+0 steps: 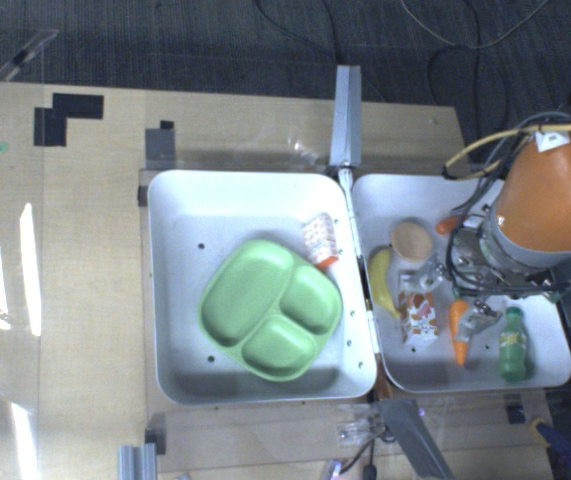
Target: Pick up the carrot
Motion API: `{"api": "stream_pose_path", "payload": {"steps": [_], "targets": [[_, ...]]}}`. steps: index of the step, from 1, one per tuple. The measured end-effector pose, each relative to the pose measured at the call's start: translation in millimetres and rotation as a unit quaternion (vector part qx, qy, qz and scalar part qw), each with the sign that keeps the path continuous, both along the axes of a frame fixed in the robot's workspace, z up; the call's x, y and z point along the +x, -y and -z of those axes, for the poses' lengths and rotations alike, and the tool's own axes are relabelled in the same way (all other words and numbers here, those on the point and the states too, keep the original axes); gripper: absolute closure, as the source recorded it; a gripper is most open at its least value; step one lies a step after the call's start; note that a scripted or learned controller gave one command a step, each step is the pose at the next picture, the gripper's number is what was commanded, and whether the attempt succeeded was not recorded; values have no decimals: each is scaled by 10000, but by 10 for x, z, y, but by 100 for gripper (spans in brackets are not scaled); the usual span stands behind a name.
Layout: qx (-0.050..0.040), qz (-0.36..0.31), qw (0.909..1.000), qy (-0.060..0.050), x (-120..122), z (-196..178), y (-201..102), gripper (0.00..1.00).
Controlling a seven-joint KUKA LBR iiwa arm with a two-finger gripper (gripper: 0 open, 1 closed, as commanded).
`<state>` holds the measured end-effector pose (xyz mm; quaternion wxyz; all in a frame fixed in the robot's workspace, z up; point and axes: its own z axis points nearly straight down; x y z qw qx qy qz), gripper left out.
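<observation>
I see the carrot (459,331) at 4 o'clock, just beside the tool (477,311). It looks stiff, light and smooth, so I would grip its thick middle. Whether the tool is open, I cannot tell.

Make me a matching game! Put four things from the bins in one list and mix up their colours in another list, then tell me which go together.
Things:
1. plate
2. carrot
3. banana
4. bottle

Colours:
A. yellow
B. dark green
C. light green
D. orange

Pairs: 1-C, 2-D, 3-A, 4-B
</observation>
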<state>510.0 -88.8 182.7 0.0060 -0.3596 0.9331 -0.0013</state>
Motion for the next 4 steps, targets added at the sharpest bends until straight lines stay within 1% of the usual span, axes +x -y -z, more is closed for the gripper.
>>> {"api": "stream_pose_path", "payload": {"steps": [1,2,3,4], "targets": [[9,1288,9917,-11,150,223,362,0],[0,1137,9935,-8,69,803,660,0],[6,1135,9935,41,102,681,651,100],[9,1057,9944,-1,163,-40,-120,100]]}}
